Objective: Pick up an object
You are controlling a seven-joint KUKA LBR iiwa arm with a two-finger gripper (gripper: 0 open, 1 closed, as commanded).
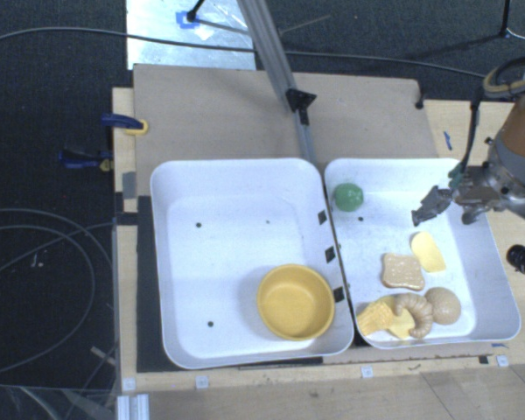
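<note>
The right bin (481, 252) holds a green ball (348, 197) at its back left, a pale yellow wedge (428, 252), a slice of toast (402, 272), a tan croissant (417, 311), a beige round bun (444, 305) and a yellow cheese piece (377, 317) at the front. My gripper (446, 204) hovers over the bin's right back part, just above the yellow wedge, its dark fingers spread open with nothing between them.
A yellow bowl (295, 300) sits in the left bin (184, 234) near the front right corner. A slanted metal pole (276, 55) crosses the bench behind the bins. Cables lie on the dark floor at left.
</note>
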